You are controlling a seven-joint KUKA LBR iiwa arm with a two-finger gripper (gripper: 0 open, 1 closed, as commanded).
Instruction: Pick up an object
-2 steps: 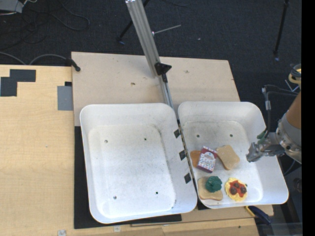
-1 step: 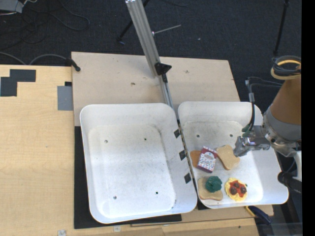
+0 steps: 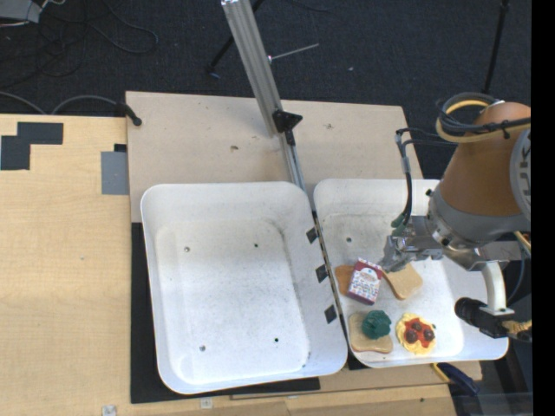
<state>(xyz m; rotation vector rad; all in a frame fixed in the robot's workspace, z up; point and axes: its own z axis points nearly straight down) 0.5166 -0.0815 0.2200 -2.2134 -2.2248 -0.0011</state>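
My gripper [image 3: 400, 250] hangs over the middle of the right bin [image 3: 355, 186], below the arm's orange band [image 3: 486, 159]. Just under and beside it lie a red-and-white carton [image 3: 365, 282] and a tan bread-like wedge [image 3: 404, 282]. A brown flat piece [image 3: 343, 276] pokes out left of the carton. Nearer the front rim sit a green lump on a bread slice [image 3: 375, 327] and a yellow disc with red topping [image 3: 416, 334]. I see nothing held between the fingers.
The left bin [image 3: 173, 191] lies beside the right one, with black clips [image 3: 322, 272] along the shared edge. A slanted metal rail [image 3: 257, 63] rises behind the bins. Cables [image 3: 404, 172] trail from the arm over the right bin's back.
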